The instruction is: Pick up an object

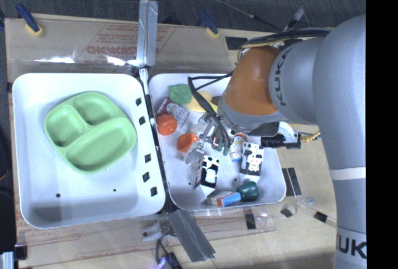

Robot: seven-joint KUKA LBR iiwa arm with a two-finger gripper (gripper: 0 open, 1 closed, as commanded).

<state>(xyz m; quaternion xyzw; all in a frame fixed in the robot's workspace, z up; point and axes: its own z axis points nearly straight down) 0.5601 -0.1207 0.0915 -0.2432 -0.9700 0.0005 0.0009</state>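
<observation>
1. Two white bins: a left bin (25,137) and a right bin (273,190).
2. One green divided plate (90,131), with three compartments, in the left bin.
3. Two orange round pieces (166,125) and (186,141) in the right bin.
4. Two black-and-white patterned blocks (209,171) and (252,159).
5. One dark green rounded piece (249,190).
6. One light green piece (181,94) and one yellow piece (204,101).
7. One blue-tipped item (229,199) with a red band, at the bin's near edge.
8. Two blue clamps (30,19) and (209,23) on the worktop's far edge.
</observation>
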